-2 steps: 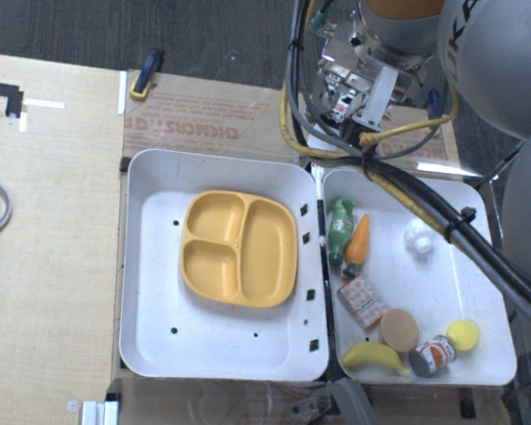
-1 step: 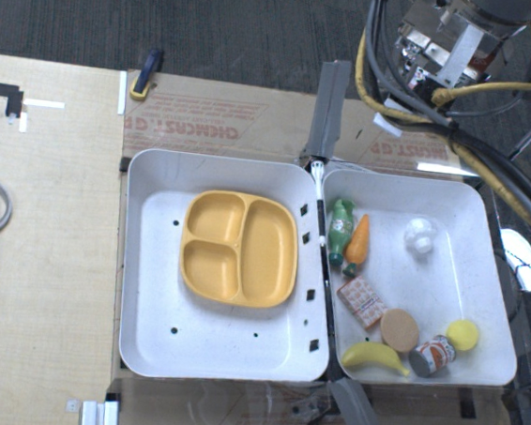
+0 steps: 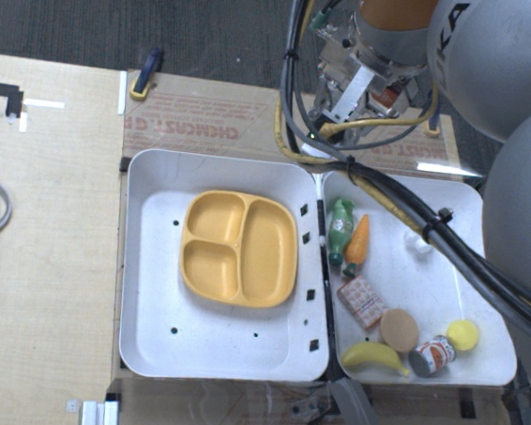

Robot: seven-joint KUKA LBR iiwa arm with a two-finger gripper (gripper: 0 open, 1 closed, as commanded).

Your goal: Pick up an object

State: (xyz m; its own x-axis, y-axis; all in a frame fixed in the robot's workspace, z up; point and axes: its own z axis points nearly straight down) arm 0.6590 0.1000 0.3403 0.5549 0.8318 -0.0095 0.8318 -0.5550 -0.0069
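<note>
A: Left bin point(image 3: 142, 269), contents?

B: One yellow divided plate point(image 3: 240, 249), three compartments, lying flat toward the bin's back half, nearer its right wall than its left.

A: Right bin point(image 3: 455, 203), contents?

B: Seven items, all lying in the bin. Green bottle point(image 3: 339, 226) along the left wall, toward the back. Carrot point(image 3: 359, 239) just beside it on the right, touching or nearly so. Red-and-white packet point(image 3: 362, 302) near the middle, in front of the carrot. Brown round piece point(image 3: 399, 329) just beside the packet, toward the front. Banana point(image 3: 375, 358) at the front edge, left of centre. Small can point(image 3: 432, 356) with a red label, on its side, just right of the banana's tip. Yellow ball point(image 3: 463, 335) near the front right corner, just beside the can.

A: Arm?

B: Grey, orange band, entering from the right. Its wrist and claw point(image 3: 336, 120) hang above the bench's back edge, behind the wall where the two bins meet, among looped cables point(image 3: 407, 208) that trail across the right bin.

A: Claw state?

B: Cannot tell how far open it is; the tips are lost in the cabling. Nothing is seen between them.

A: Other bench items?

B: Blue clamp point(image 3: 148, 72) at the back edge, behind the left bin.
</note>
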